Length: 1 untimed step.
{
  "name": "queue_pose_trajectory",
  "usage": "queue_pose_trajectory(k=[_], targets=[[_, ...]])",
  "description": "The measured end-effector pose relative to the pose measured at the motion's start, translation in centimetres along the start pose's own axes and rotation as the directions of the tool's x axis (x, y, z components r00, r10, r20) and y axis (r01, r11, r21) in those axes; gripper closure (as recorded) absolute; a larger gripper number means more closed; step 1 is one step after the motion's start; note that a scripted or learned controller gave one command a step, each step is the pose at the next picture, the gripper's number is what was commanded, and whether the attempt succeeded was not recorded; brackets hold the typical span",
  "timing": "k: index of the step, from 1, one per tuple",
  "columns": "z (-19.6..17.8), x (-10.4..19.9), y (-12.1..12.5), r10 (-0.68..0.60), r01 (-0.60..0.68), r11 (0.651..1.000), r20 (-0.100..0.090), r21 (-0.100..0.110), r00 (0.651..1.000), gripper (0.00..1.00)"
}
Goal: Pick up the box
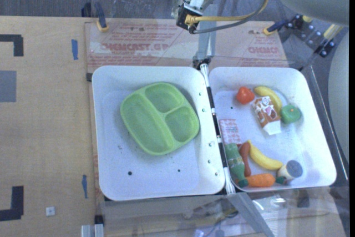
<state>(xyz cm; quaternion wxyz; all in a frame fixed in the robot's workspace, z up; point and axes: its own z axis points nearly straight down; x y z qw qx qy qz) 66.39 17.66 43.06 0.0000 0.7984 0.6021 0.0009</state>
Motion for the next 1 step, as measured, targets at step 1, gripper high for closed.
queue_pose_trajectory(k=[1], targets=[[-0.49,4.80,-1.13,-0.172,0.172,0.985,0.000,-0.001,0.985,1.00]])
